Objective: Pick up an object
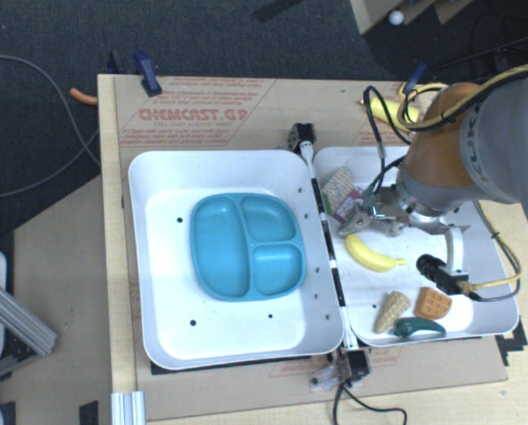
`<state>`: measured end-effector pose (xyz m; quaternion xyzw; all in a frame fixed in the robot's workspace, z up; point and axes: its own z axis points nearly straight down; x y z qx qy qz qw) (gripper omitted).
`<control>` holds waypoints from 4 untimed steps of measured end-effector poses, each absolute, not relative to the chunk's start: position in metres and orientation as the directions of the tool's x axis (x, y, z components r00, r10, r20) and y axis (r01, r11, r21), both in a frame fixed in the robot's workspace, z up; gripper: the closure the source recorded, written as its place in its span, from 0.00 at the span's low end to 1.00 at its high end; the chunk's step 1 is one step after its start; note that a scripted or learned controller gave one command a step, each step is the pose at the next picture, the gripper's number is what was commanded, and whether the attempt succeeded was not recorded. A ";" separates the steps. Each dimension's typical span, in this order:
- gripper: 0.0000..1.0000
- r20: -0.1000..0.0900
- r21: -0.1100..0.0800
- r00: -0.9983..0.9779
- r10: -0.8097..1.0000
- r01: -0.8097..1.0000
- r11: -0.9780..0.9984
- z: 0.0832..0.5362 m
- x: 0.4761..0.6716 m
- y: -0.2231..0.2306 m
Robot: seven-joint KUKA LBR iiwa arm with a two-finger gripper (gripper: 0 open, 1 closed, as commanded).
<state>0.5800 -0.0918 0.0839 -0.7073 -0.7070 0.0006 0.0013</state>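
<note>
The banana lay in the right bin, just near of my gripper. I could not tell what my gripper held. "CHEMCAST" read in red on the board beyond. My arm reached in from the right, bent down over the bin.

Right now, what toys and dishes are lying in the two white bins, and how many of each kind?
Blue divided plate, left bin: 1
Yellow banana, right bin: 1
Ice cream cone, right bin: 1
Waffle, right bin: 1
Teal object, kind unclear, right bin: 1
Pale mesh-like object by the gripper: 1
Total: 6
</note>
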 end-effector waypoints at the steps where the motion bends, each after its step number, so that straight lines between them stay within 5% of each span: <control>1: 0.00 0.001 -0.003 0.001 1.000 1.000 -0.001 0.084 0.547 -0.095; 2: 0.00 0.001 -0.003 0.000 1.000 1.000 0.000 0.084 0.527 -0.093; 3: 1.00 0.002 -0.001 0.001 1.000 1.000 -0.001 0.094 0.528 -0.092; 4: 1.00 0.001 0.001 -0.001 1.000 1.000 0.001 0.185 0.566 -0.032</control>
